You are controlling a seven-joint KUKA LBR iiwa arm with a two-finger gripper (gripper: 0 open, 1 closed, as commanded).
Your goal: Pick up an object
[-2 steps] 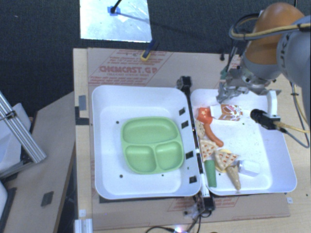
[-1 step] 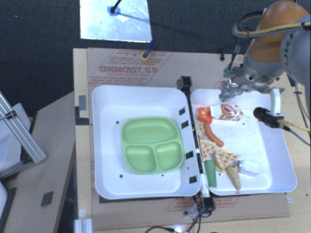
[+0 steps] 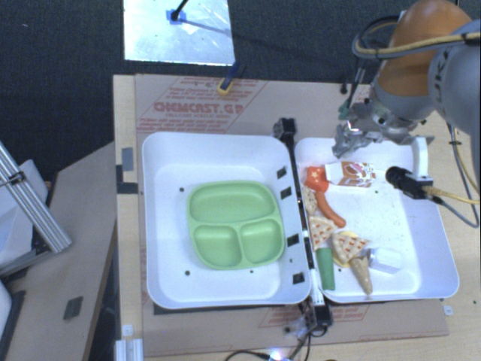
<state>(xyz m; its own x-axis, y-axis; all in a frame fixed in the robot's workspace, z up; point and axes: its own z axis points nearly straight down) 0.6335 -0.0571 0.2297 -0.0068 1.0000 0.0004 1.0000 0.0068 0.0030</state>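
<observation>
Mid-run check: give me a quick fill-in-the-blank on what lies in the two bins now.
1. The green divided plastic plate lies in the ____ bin.
2. That plate has ____ compartments.
3. The gripper hangs over the ____ bin.
4. The green stick-shaped toy lies along that bin's ____ edge.

Missing: left; three; right; left

A rounded orange band (image 3: pixel 422 22) is seen above the end effector (image 3: pixel 347 143), joined to a grey arm casing (image 3: pixel 457 74) on its right. Yellow and grey cables (image 3: pixel 376 40) are looped beside the band. The end effector is built of dull metal, and a white bracket with a black cylinder (image 3: pixel 406 179) is mounted to its right.
</observation>
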